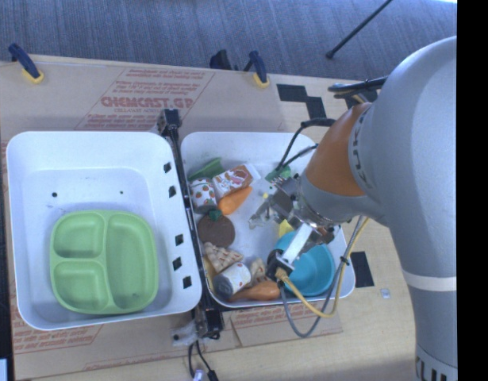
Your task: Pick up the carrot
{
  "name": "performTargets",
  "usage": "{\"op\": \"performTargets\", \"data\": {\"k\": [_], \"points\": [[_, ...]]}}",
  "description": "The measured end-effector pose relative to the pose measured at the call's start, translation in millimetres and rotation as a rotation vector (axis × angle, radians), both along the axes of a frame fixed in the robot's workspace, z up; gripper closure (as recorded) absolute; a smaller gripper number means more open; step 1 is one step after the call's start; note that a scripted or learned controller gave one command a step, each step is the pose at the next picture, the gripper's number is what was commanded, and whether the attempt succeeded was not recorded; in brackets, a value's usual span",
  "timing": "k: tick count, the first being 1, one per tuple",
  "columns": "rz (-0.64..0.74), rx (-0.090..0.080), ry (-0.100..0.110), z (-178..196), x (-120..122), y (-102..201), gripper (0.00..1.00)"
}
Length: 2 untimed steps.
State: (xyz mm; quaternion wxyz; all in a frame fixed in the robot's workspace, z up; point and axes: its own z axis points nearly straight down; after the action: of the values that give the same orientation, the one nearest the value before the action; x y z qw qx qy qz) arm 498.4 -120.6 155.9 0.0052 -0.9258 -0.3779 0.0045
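The carrot (234, 200), orange with a small green top, lies tilted in the upper middle of the right bin (228, 143). It sits between a red-and-white toy pack (232, 178) and a brown round cookie (216, 230). My gripper (265, 209) hangs low in the same bin, just right of the carrot's thick end and close to it. The grey wrist and its orange band (339, 161) hide the bin's right side.
A blue bowl (313, 271) and a yellow piece (285, 228) lie under the wrist. A waffle (220, 256), a small can (236, 277) and a long orange-brown piece (256, 291) crowd the near edge. A green divided plate (105, 260) rests in the left bin (85, 157).
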Motion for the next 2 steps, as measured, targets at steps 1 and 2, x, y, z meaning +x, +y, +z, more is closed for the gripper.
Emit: {"op": "performTargets", "data": {"k": [1, 2], "points": [[0.043, -0.003, 0.002, -67, 56, 28, 0.0], [0.085, -0.005, -0.018, 83, 70, 51, 0.0]]}}
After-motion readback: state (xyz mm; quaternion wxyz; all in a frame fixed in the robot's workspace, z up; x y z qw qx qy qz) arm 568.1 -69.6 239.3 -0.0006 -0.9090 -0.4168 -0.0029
